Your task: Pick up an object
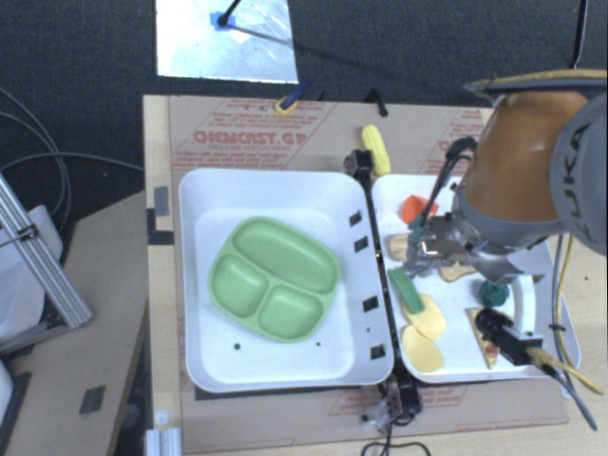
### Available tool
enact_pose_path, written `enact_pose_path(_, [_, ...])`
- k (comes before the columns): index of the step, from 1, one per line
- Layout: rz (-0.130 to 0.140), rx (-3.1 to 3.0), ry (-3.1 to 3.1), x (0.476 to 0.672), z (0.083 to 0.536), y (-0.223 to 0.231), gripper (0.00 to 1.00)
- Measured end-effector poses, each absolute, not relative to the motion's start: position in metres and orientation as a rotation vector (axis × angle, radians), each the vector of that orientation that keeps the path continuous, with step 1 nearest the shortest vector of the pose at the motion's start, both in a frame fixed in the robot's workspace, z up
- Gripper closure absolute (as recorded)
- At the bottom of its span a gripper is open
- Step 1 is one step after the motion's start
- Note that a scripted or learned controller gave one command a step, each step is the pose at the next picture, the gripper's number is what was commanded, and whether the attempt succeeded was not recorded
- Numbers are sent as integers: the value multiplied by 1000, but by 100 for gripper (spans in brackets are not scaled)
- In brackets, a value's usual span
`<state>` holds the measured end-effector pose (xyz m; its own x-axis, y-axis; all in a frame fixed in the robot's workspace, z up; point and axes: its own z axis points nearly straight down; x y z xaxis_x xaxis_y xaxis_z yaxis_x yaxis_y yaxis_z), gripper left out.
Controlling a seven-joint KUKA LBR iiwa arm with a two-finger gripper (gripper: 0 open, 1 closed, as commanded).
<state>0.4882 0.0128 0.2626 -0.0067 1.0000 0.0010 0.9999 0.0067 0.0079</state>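
My gripper hangs low over the left part of the right bin, under the big orange and grey wrist. Just below it a green stick-shaped piece lies on the bin floor. Two pale yellow rounded pieces lie nearer the front. An orange piece sits behind the gripper, and a tan piece pokes out to its right. A teal lump and a pizza-like wedge lie toward the bin's right side. Nothing visible sits between the fingers.
The left bin holds a green divided plate. A yellow banana-like object rests behind the bins at the divider. A blue and yellow clip lies on the cardboard at the back. The arm hides much of the right bin.
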Motion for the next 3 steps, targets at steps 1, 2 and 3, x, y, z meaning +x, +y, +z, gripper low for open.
enact_pose_path(1, [7, 2210, 2231, 501, 282, 60, 100])
enact_pose_path(2, [19, 2211, 2218, 487, 401, 27, 100])
enact_pose_path(3, [3, 2221, 2219, 487, 377, -5, 100])
